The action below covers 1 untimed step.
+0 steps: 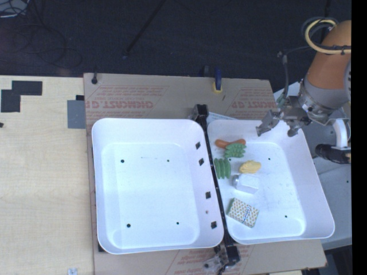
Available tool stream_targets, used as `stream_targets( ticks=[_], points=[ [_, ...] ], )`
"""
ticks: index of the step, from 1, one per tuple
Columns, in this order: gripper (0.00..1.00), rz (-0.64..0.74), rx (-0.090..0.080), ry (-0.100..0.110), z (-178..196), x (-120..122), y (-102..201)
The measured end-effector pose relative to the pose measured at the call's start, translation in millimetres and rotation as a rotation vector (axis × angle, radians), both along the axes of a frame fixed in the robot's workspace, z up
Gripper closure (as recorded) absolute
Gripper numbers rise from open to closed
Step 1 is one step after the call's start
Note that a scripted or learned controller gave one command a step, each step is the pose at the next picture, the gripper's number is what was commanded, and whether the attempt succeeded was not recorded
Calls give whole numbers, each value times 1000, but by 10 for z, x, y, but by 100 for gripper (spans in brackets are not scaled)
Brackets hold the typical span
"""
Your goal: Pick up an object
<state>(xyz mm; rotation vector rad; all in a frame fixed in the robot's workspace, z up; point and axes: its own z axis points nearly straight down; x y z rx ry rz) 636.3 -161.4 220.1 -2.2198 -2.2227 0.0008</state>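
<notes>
Objects all sit bunched along the right bin's (298,153) left side; gripper (278,125) hovers spread and empty above its far rim. I'd target the isolated patterned packet (243,212), dropping straight down.

The right bin (298,211) has open white floor across its right half and along its near edge. Its left side is crowded: a carrot (229,143), two green toys (235,150) (222,168), a yellow piece (250,167), a white block (246,183) and a patterned pouch (243,212) lie close together. The hand (279,124) hangs over the far rim, apart from them.
</notes>
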Motion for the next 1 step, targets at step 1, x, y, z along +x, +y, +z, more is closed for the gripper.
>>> stream_targets(
  ticks=[1],
  points=[
    [100,1,1,1,92,1,-1]
  ],
)
